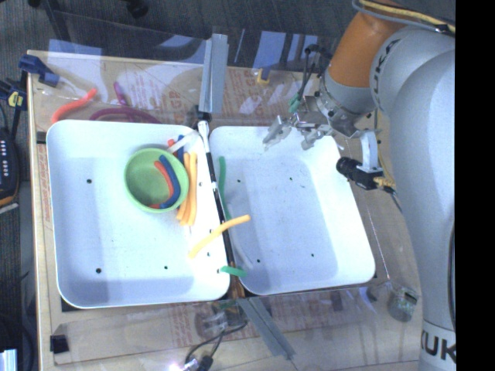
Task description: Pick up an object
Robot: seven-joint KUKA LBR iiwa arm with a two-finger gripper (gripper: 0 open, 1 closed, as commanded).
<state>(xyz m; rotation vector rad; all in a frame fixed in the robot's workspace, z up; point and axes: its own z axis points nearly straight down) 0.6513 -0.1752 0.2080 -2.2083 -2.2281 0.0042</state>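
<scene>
Two bins sit on the counter; the claw (pixel 292 132) hangs open and empty over the right bin's (pixel 325 261) far rim. Step: approach. Nearest pickable thing, a yellow strip (pixel 220 234), lies below-left of it, across the divider; next: descend there.

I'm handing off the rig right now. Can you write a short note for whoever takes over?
Pincer: open, holding nothing, hovering at the far edge of the right bin.
Things: green bowl with curved strips inside sits in the left bin; orange strips beside it; a yellow strip lies across the divide between the bins.
Done: nothing picked up.
Left: choose an object, descend, grasp, lift.
</scene>
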